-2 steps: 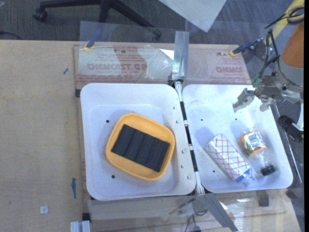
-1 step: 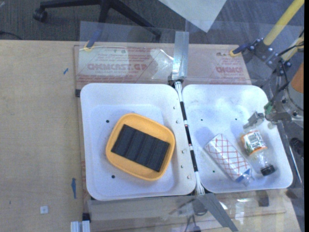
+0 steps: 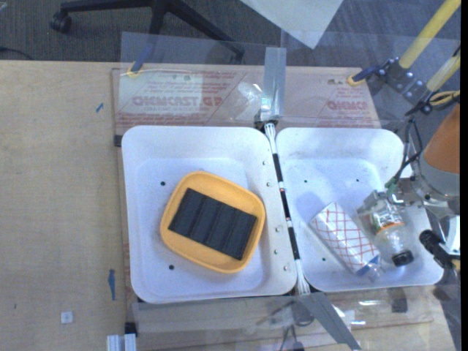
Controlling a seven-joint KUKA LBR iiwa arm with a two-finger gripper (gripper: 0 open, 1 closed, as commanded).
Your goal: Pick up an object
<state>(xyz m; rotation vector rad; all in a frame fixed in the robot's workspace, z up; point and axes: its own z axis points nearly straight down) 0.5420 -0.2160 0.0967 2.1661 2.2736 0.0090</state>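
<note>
The clear plastic bottle (image 3: 386, 229) lies on its side in the right bin (image 3: 322, 152), just beside a red-and-white checked paper tray (image 3: 344, 236), with the gripper (image 3: 391, 196) low over its near end. Best bet is a squeeze across the bottle's middle, away from the paper tray. Whether the gripper is open or closed can't be told from this angle, and nothing shows it holding anything.
</note>
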